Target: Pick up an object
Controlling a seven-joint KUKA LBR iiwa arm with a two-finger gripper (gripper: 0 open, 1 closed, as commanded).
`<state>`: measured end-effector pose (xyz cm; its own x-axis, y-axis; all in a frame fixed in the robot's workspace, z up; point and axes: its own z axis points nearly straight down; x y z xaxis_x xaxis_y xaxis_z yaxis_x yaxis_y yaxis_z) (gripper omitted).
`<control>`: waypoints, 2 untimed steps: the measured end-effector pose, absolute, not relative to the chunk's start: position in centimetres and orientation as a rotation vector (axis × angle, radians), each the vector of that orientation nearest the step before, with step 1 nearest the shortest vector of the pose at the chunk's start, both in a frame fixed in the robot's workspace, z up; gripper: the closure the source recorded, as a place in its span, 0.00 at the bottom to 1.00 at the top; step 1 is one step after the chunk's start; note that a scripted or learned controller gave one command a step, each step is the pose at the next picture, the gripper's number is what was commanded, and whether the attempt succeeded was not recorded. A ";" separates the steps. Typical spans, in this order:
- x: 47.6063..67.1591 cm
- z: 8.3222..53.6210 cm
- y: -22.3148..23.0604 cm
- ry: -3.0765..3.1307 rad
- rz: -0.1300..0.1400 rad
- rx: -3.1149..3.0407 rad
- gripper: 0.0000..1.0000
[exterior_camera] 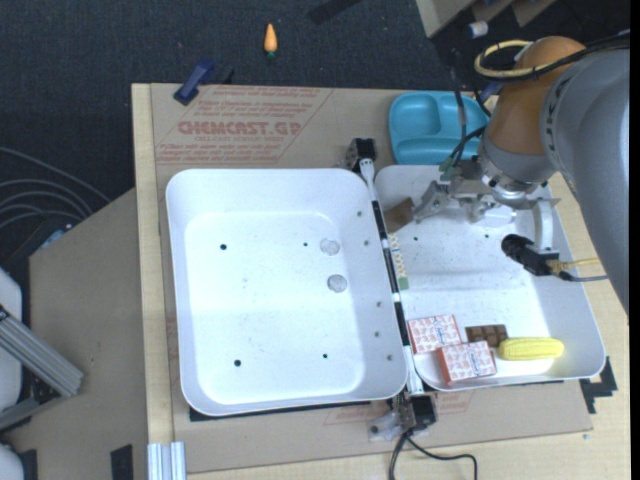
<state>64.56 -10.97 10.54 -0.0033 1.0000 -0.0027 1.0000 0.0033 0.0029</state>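
I couldn't tell how the gripper [468, 194] jaws stood, and it hung at the right bin's [575, 308] far end, so I feared it missing the yellow corn [531, 348] lying at the near rim.

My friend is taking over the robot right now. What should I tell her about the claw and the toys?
Gripper: down at the far end of the right bin, under the arm's orange band. I cannot tell whether it has anything.
Things in the right bin, at its near end: a yellow corn cob, a brown block beside it, and two red patterned boxes. A small brown piece lies at the far left corner, close to the gripper.
The left bin sits beside it. A blue tray lies beyond the bins.
Done: nothing seen lifted yet.
Left: pick up one object.
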 end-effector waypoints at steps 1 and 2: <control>64.6 11.6 -11.0 2.221 0.002 2.212 1.00; 64.6 11.6 -10.9 2.221 0.001 2.212 0.00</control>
<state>64.62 -10.94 11.56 -0.0041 1.0000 -0.0041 1.0000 0.0041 0.0050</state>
